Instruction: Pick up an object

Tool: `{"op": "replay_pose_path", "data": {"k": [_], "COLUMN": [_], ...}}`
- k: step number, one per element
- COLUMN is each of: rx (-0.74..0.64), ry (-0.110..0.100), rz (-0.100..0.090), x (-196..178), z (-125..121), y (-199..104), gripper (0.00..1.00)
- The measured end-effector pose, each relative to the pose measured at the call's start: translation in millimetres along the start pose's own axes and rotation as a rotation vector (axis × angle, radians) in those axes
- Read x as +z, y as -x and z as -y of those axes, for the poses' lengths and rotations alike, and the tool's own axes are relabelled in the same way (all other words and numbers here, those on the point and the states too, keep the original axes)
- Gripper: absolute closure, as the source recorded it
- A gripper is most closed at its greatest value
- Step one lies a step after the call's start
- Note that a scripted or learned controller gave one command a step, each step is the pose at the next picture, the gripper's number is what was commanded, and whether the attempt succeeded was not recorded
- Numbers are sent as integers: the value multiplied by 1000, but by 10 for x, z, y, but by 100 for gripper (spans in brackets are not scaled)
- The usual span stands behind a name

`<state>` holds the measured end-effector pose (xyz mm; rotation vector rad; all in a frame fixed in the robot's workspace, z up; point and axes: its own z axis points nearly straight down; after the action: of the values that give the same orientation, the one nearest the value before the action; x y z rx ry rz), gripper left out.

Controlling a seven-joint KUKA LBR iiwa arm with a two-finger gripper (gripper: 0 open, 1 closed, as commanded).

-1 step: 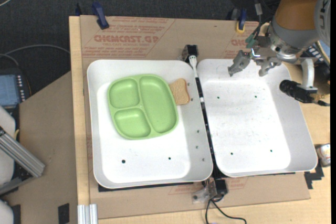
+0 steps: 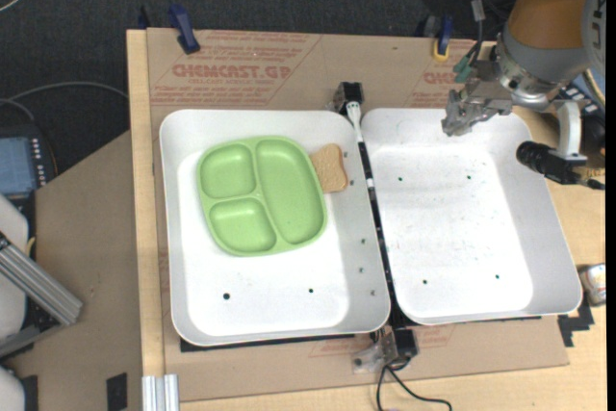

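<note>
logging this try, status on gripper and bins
Gripper over right bin's far edge, nothing seen in it. Green plate and tan cracker in left bin. Path open.

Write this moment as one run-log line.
gripper: over right bin far edge | plate, cracker: left bin | picked: nothing

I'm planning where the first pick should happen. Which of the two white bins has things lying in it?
The left bin: it holds a green divided plate and a tan cracker-like piece touching the plate's right edge. The right bin shows just its speckled floor.
</note>
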<state>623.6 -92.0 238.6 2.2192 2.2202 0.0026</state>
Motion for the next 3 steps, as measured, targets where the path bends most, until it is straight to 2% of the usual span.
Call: {"op": "replay_pose_path", "data": {"k": [1, 2, 3], "rx": [3, -3, 6], "ry": [-7, 18, 13], "rz": [-1, 3, 7], "x": [173, -1481, -2501], "z": [251, 185, 42], "y": [114, 32, 626], "gripper": [100, 100, 100]}}
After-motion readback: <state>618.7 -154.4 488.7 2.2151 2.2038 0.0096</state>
